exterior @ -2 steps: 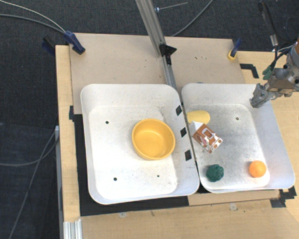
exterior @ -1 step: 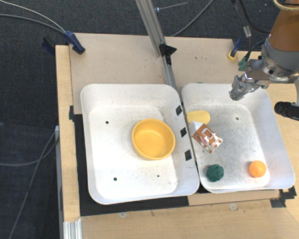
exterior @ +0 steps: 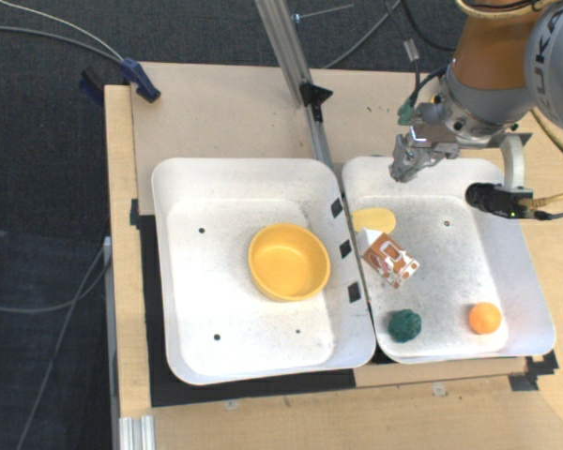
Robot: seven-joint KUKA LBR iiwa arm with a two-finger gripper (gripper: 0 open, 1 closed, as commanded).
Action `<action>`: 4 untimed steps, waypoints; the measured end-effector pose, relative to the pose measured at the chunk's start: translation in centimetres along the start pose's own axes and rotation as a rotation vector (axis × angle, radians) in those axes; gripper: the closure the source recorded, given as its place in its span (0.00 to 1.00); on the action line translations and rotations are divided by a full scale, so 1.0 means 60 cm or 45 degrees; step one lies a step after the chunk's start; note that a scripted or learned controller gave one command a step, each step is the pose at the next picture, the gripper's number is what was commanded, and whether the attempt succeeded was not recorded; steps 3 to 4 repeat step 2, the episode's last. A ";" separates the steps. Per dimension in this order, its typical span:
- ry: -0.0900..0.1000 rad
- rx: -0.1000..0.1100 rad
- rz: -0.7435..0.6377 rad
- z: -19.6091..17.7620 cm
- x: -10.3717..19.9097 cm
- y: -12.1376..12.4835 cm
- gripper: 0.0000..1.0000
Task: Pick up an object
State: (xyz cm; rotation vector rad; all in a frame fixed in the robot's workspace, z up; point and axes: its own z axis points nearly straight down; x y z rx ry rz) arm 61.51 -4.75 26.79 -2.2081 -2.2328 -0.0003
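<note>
Objects in the right white plastic bin [exterior: 535,293], four: one pale yellow flat disc [exterior: 373,219], one brown-and-white patterned block [exterior: 390,259], one dark green ball [exterior: 404,324], one orange ball [exterior: 485,318]. Left white plastic bin [exterior: 183,350] holds one yellow bowl [exterior: 288,262]. Gripper [exterior: 408,164] sits over the right bin's far rim, nothing between its fingers; whether they're spread or pinched, can't tell.

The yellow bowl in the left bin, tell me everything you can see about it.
The yellow bowl is round, plain and smooth, plastic by its look, and has a thick rim. It stands upright, mouth up, with nothing inside, on the floor of the left bin, right of the bin's middle and near the wall beside the other bin. Nothing else touches it.
</note>
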 end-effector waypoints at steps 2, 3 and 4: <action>-0.001 0.003 0.001 0.055 0.192 0.068 1.00; -0.001 0.003 0.001 0.055 0.192 0.068 1.00; -0.001 0.003 0.001 0.055 0.192 0.068 1.00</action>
